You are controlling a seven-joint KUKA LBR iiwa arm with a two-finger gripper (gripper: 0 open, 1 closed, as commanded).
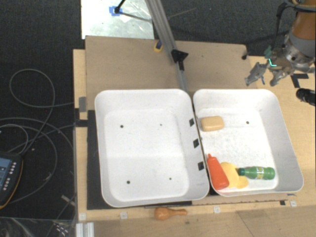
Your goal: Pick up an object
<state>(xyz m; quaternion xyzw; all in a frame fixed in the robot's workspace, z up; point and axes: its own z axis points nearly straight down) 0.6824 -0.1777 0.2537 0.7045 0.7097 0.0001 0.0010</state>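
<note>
Grey arm (302, 42), orange band, metal-fingered hand (265, 76).

Counter front edge: a brown pear-shaped thing (170, 212)
Floor, left: a handheld pendant (8, 177), loose cables (34, 90)
Behind counter: metal pole (163, 26)

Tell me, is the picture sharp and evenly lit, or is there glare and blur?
Camera view: light is soft and even; the two shallow white plastic bins look bright, nearly washed out; a shiny floor patch glares at top; the robot's metal hand looks slightly soft.
</note>
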